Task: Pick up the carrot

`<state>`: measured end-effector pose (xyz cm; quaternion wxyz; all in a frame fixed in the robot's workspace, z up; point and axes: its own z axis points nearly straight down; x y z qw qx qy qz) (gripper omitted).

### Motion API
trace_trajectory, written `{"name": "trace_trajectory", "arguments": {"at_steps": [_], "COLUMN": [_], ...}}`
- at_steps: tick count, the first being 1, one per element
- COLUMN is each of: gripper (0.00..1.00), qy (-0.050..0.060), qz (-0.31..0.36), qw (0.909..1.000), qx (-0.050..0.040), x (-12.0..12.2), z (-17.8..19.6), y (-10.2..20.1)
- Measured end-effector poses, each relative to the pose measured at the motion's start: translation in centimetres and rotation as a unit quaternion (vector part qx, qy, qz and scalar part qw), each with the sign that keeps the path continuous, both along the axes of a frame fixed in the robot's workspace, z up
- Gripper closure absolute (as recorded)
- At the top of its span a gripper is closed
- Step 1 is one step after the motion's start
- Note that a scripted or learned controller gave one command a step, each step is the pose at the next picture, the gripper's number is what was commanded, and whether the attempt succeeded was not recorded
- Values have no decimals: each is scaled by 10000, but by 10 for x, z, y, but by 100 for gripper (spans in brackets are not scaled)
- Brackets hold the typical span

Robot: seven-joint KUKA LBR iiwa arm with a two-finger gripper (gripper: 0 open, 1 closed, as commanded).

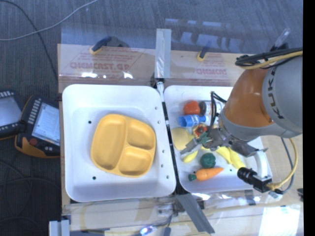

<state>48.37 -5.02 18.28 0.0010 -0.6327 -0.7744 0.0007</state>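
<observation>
The carrot [209, 173] is orange with a small green top. It lies near the front wall of the right bin [222, 185], with its green end pointing left. My gripper [203, 140] hangs over the middle of that bin, a short way behind the carrot and apart from it. A round green item [207, 159] sits between the gripper and the carrot. Nothing shows between the carrot and the bin floor, so it rests there free.
The right bin also holds a red-orange item [192, 107], a blue bottle [191, 120], a yellow piece [180, 138] and a banana [229, 156]. In the left bin [78, 112] is a yellow divided plate [124, 144]. A tablet device [40, 127] lies left of the bench.
</observation>
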Motion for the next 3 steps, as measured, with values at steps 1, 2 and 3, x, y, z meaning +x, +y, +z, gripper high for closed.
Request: {"name": "trace_trajectory", "arguments": {"at_steps": [1,2,3], "gripper": [0,0,0], "qy": [-21,7,2], "qz": [426,306,-822], "qw": [9991,9995,9966], "qx": [-21,-2,-12], "x": [34,-1,41], "z": [156,2,0], "y": [-18,-29,-30]}}
